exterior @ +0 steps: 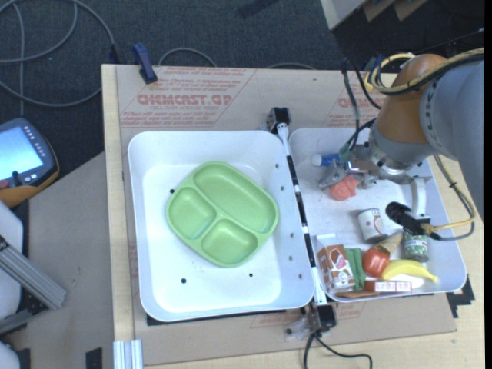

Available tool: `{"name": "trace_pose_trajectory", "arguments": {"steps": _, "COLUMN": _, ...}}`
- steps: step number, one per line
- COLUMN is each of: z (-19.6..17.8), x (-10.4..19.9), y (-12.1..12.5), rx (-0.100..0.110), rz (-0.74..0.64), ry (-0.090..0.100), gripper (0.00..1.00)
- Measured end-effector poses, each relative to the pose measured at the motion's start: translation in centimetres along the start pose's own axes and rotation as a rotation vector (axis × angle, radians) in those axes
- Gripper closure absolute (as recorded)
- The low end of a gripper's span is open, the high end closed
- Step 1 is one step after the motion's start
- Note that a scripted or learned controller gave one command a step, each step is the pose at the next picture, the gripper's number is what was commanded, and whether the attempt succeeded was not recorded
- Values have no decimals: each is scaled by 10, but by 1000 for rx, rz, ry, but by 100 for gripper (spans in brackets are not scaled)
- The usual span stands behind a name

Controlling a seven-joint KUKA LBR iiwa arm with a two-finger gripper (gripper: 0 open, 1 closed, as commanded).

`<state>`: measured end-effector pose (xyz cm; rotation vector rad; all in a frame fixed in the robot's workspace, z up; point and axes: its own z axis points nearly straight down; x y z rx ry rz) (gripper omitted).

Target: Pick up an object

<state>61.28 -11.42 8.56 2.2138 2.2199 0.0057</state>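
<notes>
My gripper (pixel 344 174) hangs low over the upper left part of the right bin (pixel 453 229). The arm's orange band (pixel 403 106) is above and to the right of it. A small red-orange object (pixel 346 189) lies directly under the gripper's tip, touching or nearly touching it. A blue and white item (pixel 326 160) lies just left of the gripper near the bin's back wall. A small white can (pixel 371 223) sits a little below the gripper on the bin floor.
The right bin's front corner holds a printed box (pixel 334 267), a red tomato (pixel 375 260), a banana (pixel 409 271) and a dark jar (pixel 416 247). A green divided plate (pixel 223 214) lies in the left bin (pixel 154 275). Cables run beside the arm.
</notes>
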Motion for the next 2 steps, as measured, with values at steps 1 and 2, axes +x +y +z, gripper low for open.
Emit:
{"name": "trace_pose_trajectory", "arguments": {"steps": 1, "z": -11, "x": 0, "y": -2, "rx": 1, "rz": 2, "ry": 0, "gripper": 100}}
{"name": "trace_pose_trajectory", "arguments": {"steps": 2, "z": -106, "x": 82, "y": -9, "rx": -3, "rz": -7, "ry": 5, "gripper": 100}}
